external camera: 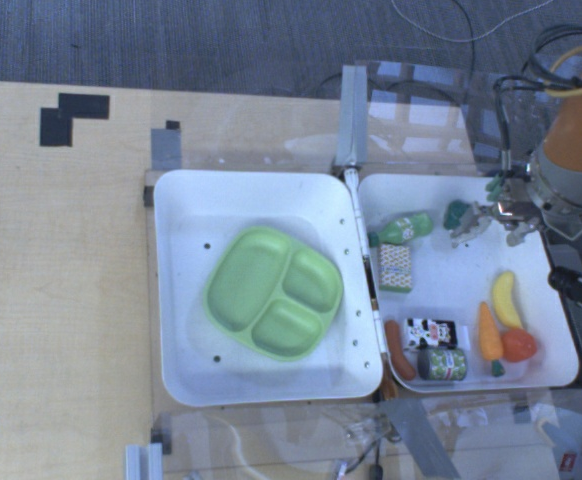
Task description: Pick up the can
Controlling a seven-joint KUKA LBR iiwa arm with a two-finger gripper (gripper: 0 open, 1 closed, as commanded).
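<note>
Above the right bin's far edge, the gripper (476, 220) hung with fingers apart, gripping nothing — the can (442, 365) lay sideways well toward the near wall.

The arm (578, 158) is grey, with a broad rounded orange band above the wrist. Yellow and black cables (561, 63) loop behind it. The end effector (486, 218) is pale metal with slim greyish fingers.

Green divided plate (274, 293) in left bin (171, 268). In right bin (561, 363): green bottle (404, 230), patterned box (395, 267), banana (507, 299), carrot (488, 332), tomato (518, 345), sausage (399, 350), cow-print carton (431, 332).
</note>
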